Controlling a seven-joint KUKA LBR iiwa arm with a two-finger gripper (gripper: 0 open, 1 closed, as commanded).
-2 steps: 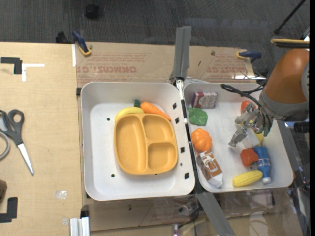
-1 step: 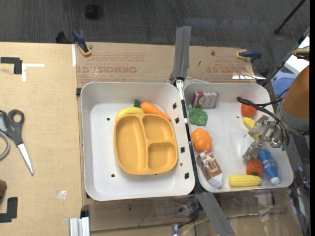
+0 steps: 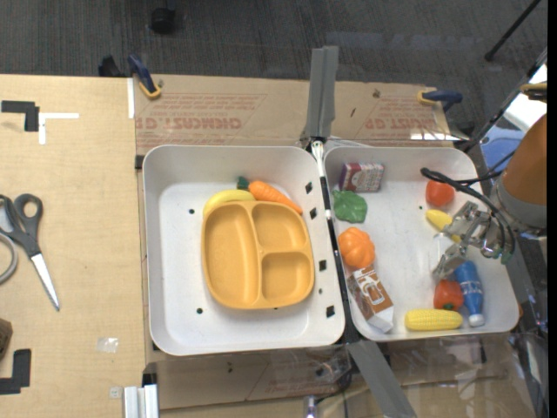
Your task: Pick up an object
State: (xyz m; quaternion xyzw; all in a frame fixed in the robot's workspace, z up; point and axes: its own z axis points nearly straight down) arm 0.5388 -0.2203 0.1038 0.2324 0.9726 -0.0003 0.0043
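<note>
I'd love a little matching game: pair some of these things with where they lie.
Things:
1. tray
2. scissors
3. corn
4. carrot

Places:
A. front of the right bin
B. on the bench, left of both bins
C. middle of the left bin
D. back of the left bin, at the tray's rim

Pairs: 1-C, 2-B, 3-A, 4-D

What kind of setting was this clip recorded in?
Probably a robotics lab bench set up for grasping trials: two white bins clamped over cardboard, toy food such as a corn cob and a carrot, and scissors on the plywood alongside.
</note>
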